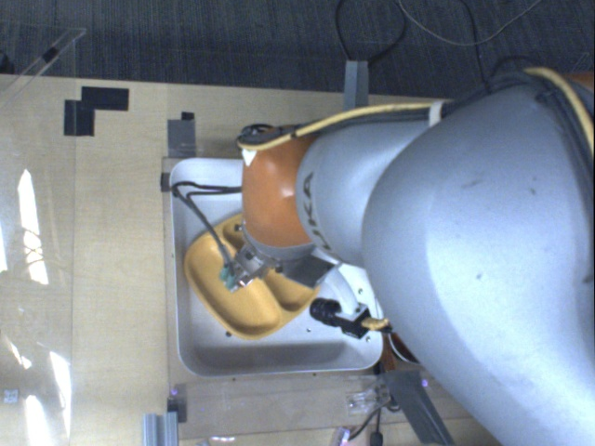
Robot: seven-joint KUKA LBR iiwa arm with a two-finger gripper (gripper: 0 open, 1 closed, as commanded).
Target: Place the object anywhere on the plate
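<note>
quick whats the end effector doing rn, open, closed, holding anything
end effector: low over the yellow plate in the white bin; open or closed cannot be told, and no object is visible in it.

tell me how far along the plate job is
Done: the arm has reached into the white bin, and the gripper sits low over the yellow plate. In hand: unclear, since the wrist hides the fingertips and no object can be made out between them or on the plate. Left: from this view, the placement can't be confirmed, and the arm would have to lift clear to show it.
</note>
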